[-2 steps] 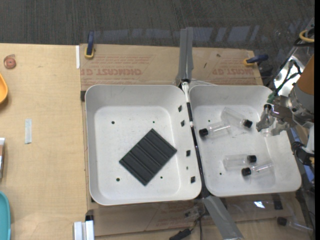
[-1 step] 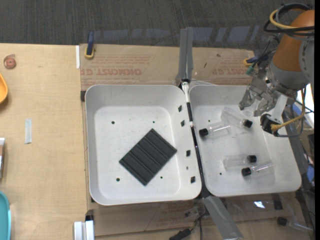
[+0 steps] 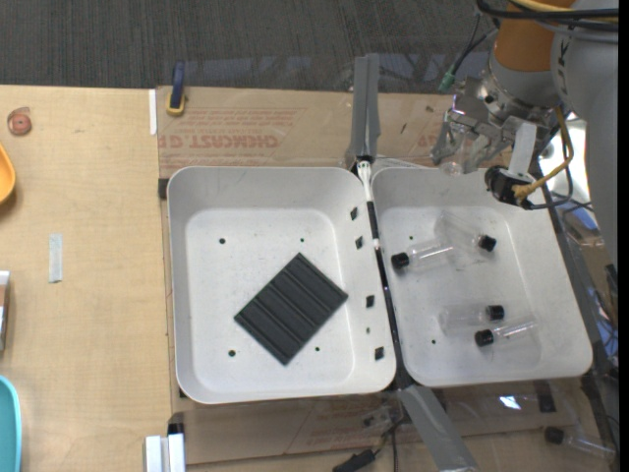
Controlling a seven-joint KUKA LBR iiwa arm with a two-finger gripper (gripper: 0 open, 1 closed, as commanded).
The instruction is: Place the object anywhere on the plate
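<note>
A dark ribbed rectangular plate lies at an angle in the left bin. Several clear tubes with black caps lie in the right bin: one near the bin's left wall, one beside it, and two more toward the front. My gripper hangs over the back edge of the right bin, behind the tubes and apart from them. I see nothing clearly held in it.
A raised divider with black clips runs between the two bins. Cardboard lies behind the bins. Cables hang by the wrist. Small items sit on the wooden bench at far left.
</note>
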